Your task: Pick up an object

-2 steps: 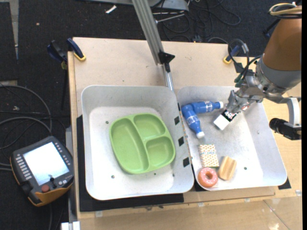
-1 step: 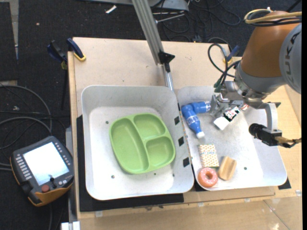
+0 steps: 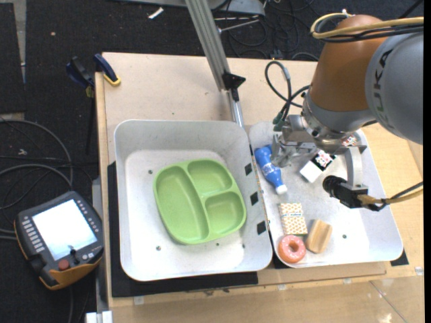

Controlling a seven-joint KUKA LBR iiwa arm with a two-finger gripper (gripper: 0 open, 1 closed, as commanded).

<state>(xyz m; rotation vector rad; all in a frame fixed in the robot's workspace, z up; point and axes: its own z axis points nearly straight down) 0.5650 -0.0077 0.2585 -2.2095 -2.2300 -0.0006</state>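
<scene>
Camera view: the two-finger gripper hangs low over the right shallow white bin, just to the right of the blue plastic bottle with a white cap; the bottle lies on its side at the bin's left wall, cap pointing toward the near edge. Whether the gripper is wide or narrow cannot be told, as the wrist hides that part; nothing is seen held in it.

Other things in the same bin, placed from the bottle:
- small white block with black and red marks: to the right of the bottle, beyond the gripper;
- pale checkered square wafer: below the bottle's cap, near but apart;
- pink ring-shaped doughnut: further below the bottle, just beneath the wafer;
- tan bread-like chunk: below and right of the bottle, just beside the doughnut.

The green three-compartment plastic plate lies left of the bottle, in the left shallow white bin.

Step in hand, as judged: approach, before any grasp; the bottle and the white block are the nearest candidates. The next move calls for centring over one thing, descending, then closing across its narrow width; for the bottle, that means across the round body, which may roll or slip toward the bin wall.
</scene>
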